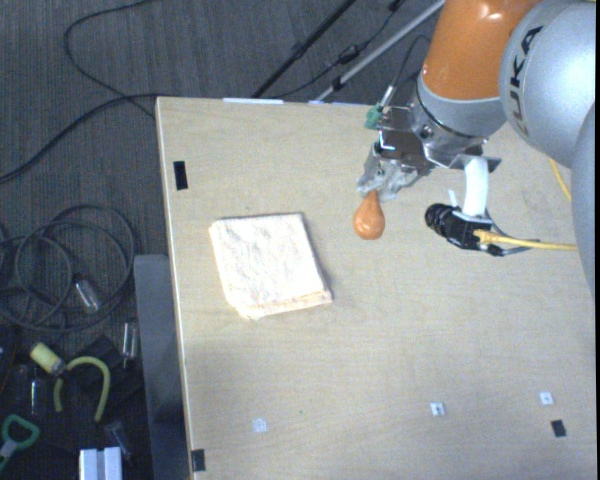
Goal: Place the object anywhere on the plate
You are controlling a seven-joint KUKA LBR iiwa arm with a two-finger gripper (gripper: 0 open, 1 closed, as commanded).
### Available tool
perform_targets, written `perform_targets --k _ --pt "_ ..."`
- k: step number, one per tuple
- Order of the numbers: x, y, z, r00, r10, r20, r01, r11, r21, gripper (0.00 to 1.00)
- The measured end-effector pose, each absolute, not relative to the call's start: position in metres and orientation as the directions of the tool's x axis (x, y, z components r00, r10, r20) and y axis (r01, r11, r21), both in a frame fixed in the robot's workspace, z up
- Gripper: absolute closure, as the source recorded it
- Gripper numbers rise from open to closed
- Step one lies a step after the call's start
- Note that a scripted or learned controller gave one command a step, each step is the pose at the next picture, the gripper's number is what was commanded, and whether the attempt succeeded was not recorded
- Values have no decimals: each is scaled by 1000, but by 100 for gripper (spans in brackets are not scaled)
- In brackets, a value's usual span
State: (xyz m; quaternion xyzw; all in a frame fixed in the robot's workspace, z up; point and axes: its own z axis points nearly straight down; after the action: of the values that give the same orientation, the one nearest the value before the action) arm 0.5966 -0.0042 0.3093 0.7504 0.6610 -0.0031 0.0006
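Observation:
A small orange pear-shaped object hangs by its narrow top from my gripper, whose fingers are shut on its neck. It sits over the bench top, right of centre and toward the far side. The plate is a white square slab with a rough top, lying flat on the wood to the lower left of the object, roughly a hand's width away. The grey arm with its orange band reaches in from the upper right.
The wooden bench top stretches wide in front of and to the right of the plate. A black connector with a yellow cable hangs beside the gripper. Beyond the bench's left edge, cables and hand tools lie on the floor.

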Motion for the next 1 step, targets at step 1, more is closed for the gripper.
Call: perform_targets --k 1 --pt "635 54 308 -71 997 -4 997 71 -3 100"
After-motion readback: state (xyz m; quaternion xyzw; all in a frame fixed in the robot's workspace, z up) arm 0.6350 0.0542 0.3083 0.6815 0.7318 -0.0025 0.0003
